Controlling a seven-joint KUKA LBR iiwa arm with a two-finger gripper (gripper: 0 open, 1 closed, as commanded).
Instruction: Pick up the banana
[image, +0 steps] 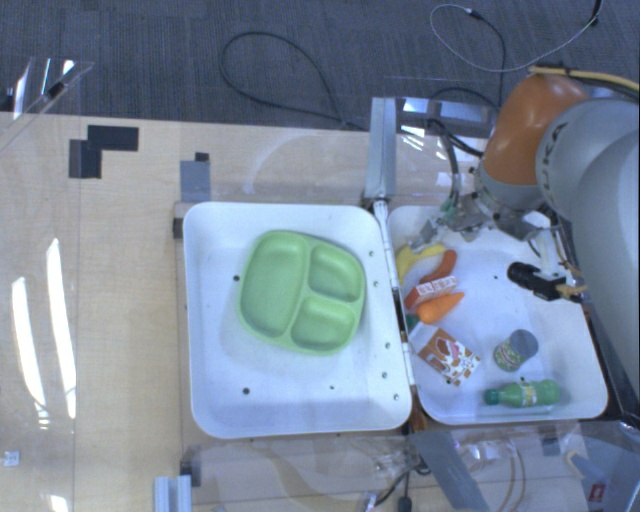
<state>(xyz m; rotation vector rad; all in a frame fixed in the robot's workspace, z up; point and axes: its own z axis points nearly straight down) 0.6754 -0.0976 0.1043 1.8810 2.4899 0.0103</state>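
banana (411, 259) lies just at seven o'clock of the gripper (437, 228), long axis unclear; whether it grasps anything, i cannot tell.

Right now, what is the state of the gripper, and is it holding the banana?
Gripper: open or closed cannot be told; it is at the right bin's top edge, above the banana, which lies in the bin.

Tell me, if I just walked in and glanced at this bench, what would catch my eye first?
Probably the big grey arm with its orange band, reaching in from the right over the far end of the right bin. Next, the bright green divided plate lying alone in the left bin. Then the colourful clutter in the right bin: a yellow banana by the near-left wall, a carrot, and a green bottle.
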